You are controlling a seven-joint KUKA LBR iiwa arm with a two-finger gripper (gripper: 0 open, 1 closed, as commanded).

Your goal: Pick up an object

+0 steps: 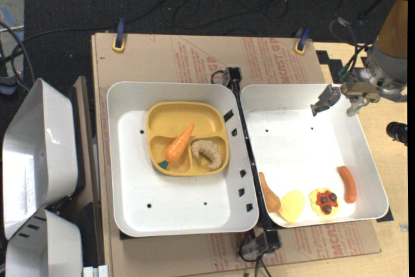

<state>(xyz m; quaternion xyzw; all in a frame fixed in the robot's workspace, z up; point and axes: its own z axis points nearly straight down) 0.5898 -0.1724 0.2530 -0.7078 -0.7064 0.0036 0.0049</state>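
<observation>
Above the right bin's (363, 139) far corner, the tool (338, 100) hangs open and empty; nothing is picked, sausage (348, 183) untouched.

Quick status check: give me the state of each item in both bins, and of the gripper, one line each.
Gripper: over the right bin's far right edge, holding nothing.
Yellow plate: flat in the left bin.
Carrot: lying across the plate's divider.
Shrimp: curled in the plate's right compartment.
Sausage: lying near the right bin's right wall.
Yellow disc: flat at the near edge.
Pizza piece: flat beside the disc.
Orange stick: lying along the left wall.
</observation>
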